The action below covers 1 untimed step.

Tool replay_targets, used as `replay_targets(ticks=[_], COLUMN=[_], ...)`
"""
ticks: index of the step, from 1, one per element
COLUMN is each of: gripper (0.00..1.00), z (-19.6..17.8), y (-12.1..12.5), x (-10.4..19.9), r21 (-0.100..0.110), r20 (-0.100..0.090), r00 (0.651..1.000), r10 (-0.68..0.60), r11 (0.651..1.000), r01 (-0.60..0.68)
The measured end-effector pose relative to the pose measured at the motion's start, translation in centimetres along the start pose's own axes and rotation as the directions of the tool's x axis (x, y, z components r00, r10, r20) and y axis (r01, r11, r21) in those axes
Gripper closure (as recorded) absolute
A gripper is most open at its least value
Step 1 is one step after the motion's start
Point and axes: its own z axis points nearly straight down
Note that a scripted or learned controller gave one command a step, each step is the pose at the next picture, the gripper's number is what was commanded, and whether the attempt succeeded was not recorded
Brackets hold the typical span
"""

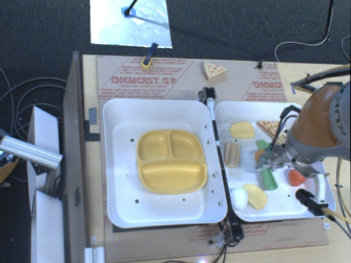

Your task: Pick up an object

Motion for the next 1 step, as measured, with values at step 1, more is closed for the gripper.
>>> replay_targets(ticks=[1], gripper=[1.0], z=[-9.43], y=[1.08], x=[8.34], r21=[-0.006], r20=[-0.002], r00=[1.0], r10=[-0.012], r11=[1.0], r01=[0.012])
